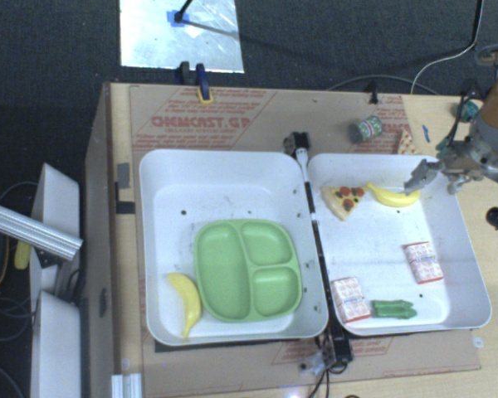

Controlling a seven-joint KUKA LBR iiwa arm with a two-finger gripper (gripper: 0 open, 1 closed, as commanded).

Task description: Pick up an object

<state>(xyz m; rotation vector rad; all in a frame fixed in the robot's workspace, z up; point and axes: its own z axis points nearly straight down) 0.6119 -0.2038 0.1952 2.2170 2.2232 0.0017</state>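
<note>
Near edge, right bin [469, 301]: I see a green pickle-like piece [394, 309] lying flat at the lower middle of the frame, just beside a small red-and-white packet [349, 298]; a second packet [422, 263] sits apart, further right.
Near edge, left bin [162, 214]: a green divided tray [247, 269] fills the lower centre; a yellow banana [186, 303] lies just beside its lower-left rim.
Middle, right bin: a pizza-slice toy [344, 199] lies near the divider; a second banana [392, 196] lies just right of it, curved, ends turned up.
Far, right side of frame: the gripper [421, 177] hangs just above and right of that banana's right tip; it is blurred and seen at a slant, so I cannot tell how the claw is set; nothing is visibly between it.
Beyond the bins: a small can [368, 128] rests on the brown board [232, 118] at upper right.
Likely target: I judge the banana by the pizza slice, being nearest the claw.
Handling: probably a light, hollow plastic toy; stiff, smooth, apt to roll or squirt out on its curve.
Where to grip: I would take it across the thick middle, square to its length; the tapered tips look poor.
</note>
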